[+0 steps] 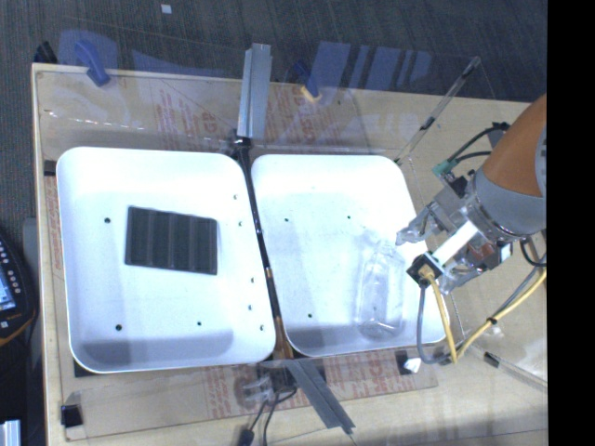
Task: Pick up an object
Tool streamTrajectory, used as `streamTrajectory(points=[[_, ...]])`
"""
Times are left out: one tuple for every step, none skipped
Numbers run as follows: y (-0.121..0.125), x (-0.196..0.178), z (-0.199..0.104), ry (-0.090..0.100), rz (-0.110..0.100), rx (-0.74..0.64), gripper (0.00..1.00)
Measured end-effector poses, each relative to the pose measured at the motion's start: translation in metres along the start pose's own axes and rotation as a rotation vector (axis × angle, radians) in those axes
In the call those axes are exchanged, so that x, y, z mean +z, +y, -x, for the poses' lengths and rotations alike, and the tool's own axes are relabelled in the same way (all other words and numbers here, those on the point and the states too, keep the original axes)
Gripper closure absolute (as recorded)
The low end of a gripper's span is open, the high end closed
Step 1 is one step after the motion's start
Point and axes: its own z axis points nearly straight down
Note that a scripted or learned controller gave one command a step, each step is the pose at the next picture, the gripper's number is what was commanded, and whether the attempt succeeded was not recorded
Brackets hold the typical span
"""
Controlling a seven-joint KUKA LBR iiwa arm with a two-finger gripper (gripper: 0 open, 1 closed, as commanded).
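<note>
A dark grey ribbed rectangular pad [172, 240] lies flat in the left bin [84, 179]. A clear plastic bottle [378, 291] lies in the right bin [316, 179], near its right wall, neck pointing to the far side. My gripper [416, 253] hangs over the right bin's right rim, just right of the bottle's upper part. Its two fingers stand apart, one fingertip [408, 235] farther back and the other nearer, with nothing between them. The gripper is open and is not holding the bottle.
A metal divider bar [253, 91] runs between the bins at the back, and a bracket [311, 393] sits at the front. Yellow and black cables [456, 337] trail from the wrist over the bench to the right of the right bin.
</note>
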Motion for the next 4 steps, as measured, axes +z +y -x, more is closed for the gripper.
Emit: streamTrajectory(points=[[0.014, -0.024, -0.029, 0.001, 0.0, -0.169, 0.0], [0.037, 0.024, -0.097, 0.0, -0.001, -0.288, 0.0], [0.028, -0.017, -0.073, 0.002, 0.004, -0.476, 0.0], [0.032, 0.177, -0.1, -0.001, -0.003, -0.326, 0.0]])
